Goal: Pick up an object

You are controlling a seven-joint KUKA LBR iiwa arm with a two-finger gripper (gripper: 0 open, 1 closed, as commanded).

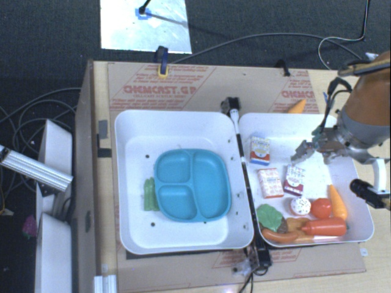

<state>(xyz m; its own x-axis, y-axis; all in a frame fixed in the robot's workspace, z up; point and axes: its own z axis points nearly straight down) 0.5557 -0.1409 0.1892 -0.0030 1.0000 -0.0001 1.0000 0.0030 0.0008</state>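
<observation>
Basically, the arm [369,96] came in from the right edge of the frame, and the gripper [314,149] hung over the upper middle of the right bin [278,124]. Fingers looked spread apart with nothing between them.

Room: the right bin's upper band was mostly bare white floor, apart from a small carton [259,150] standing near the divider. The lower half was crowded. Two more small cartons, one [269,182] left of the other [294,179], sat mid-bin just below the gripper, the right one closest to the fingertips. Their long axes ran roughly top-to-bottom in the frame, each tilted slightly.

Along the lower rim: a green leafy piece [267,215], a white round item [300,206], a tomato [321,207], a carrot [337,201] pointing up-left with its long axis on a steep diagonal, and a red sausage-like piece [324,227] lying nearly horizontal against the bottom wall. These were touching or nearly so, with little gap for fingers.

Left bin [131,163] held a blue divided plate [192,184] at centre, a green item [149,194] touching its left edge, and open floor all around.

An orange piece [297,107] lay on the bench outside the right bin's top rim.
</observation>
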